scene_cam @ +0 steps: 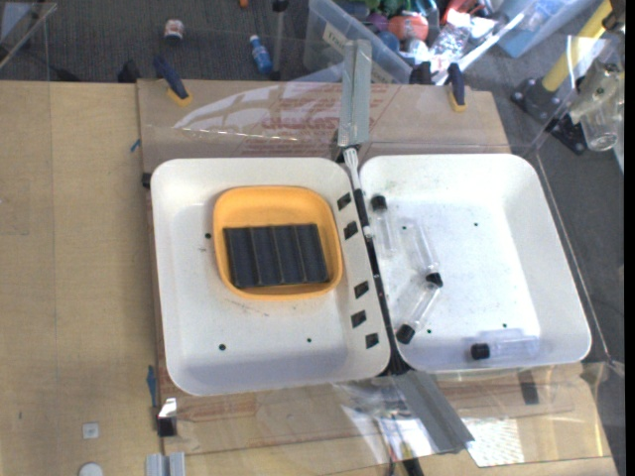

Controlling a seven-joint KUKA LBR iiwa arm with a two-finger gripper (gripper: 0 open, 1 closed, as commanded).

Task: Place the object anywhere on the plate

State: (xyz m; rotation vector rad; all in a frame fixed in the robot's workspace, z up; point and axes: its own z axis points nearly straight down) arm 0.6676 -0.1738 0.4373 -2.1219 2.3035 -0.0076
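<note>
Placement looks all but settled: the dark ribbed block (277, 256) lies flat in the well of the orange plate (230, 211), square to its edges and clear of the rim on every side, in the left bin (184, 296). If that block is the object meant, the step in hand is release and retreat. A straight lift upward suits best, since a sideways drag could slide the block up the plate's sloped wall. Whether the gripper stands apart or together I cannot tell.

Should the task mean something from the right bin (496, 226) instead, the candidates are several clear tubes with black caps. One tube (421, 251) lies near the middle, one (417, 310) is just below it, and another (506, 345) rests against the near wall (see-through and round, so probably prone to roll or slip out of a pinch). A grasp across the body near the cap seems safest.

Both bin floors are smooth white with a few dark specks. The wooden bench (69, 216) spreads to the left. Behind, on grey carpet, sits a clear crate of bright toys (427, 8), well apart from the work.
</note>
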